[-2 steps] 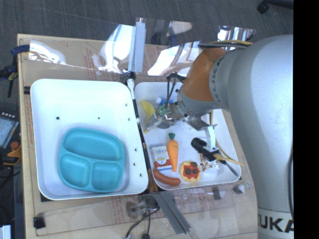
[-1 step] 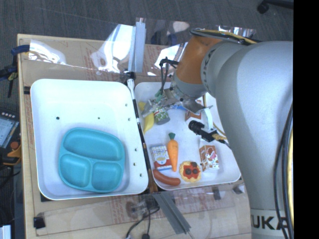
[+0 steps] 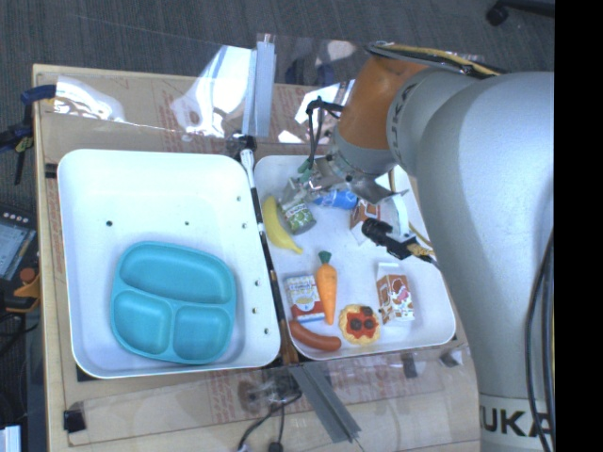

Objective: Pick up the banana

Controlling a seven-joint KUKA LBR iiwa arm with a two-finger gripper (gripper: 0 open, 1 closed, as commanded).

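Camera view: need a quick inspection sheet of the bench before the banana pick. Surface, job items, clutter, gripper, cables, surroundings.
Surface: brown bench bearing a left bin and a right bin, side by side.
Job's things: banana lies in the right bin, along its left wall, not between any fingers.
Clutter: carrot, sausage, pizza toy, two small cartons in the right bin; blue divided tray in the left bin.
Grippers: gripper low over the right bin's far end, beside the banana's upper tip; finger state unclear.
Cables: black lead at the bench's near edge.
Surroundings: grey carpet; chair caster top right.
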